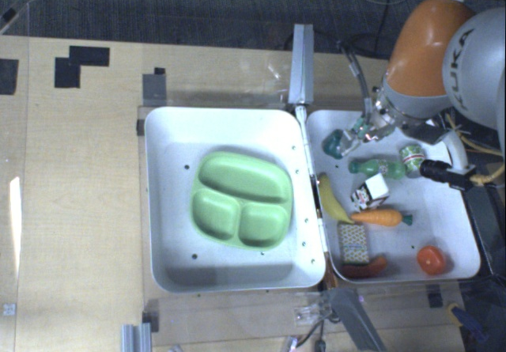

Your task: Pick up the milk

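The milk carton [372, 189] lies tilted in the middle of the right bin [466, 259], just above the carrot [379, 217] — not yet lifted. The gripper [365, 129] hangs over the bin's upper left, near a teal object [335, 142] (identity unclear); whether its fingers are spread cannot be told. The whole pick remains.

The jaws hang over the far-left corner of the right bin [466, 263]. Nearer the camera than the jaws lies the milk carton [371, 190], with the carrot [378, 218] just beyond it and the banana [330, 202] to its left. The left bin [170, 263], left of the jaws, holds the divided tray [241, 198].
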You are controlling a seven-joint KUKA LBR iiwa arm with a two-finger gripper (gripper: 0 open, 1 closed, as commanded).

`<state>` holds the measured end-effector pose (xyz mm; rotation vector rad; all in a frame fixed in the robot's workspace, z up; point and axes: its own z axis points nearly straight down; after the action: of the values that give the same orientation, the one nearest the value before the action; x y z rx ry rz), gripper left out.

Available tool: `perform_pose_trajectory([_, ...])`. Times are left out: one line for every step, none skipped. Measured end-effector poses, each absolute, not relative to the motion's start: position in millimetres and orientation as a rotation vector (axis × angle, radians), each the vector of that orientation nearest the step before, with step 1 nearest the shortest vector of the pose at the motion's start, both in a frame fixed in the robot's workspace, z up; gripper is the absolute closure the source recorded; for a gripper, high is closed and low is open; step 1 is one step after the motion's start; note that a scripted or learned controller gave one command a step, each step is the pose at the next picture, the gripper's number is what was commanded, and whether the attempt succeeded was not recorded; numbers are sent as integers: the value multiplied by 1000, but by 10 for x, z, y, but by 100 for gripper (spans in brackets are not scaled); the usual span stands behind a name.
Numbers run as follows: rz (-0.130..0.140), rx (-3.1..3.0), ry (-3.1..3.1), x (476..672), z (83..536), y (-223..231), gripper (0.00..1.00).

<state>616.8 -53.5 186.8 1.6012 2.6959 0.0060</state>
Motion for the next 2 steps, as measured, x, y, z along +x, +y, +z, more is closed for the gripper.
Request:
perform_pose_trajectory([6, 2045, 2376, 6242, 1890, -948, 100])
perform_pose_trajectory([6, 2045, 2376, 6242, 1890, -947, 0])
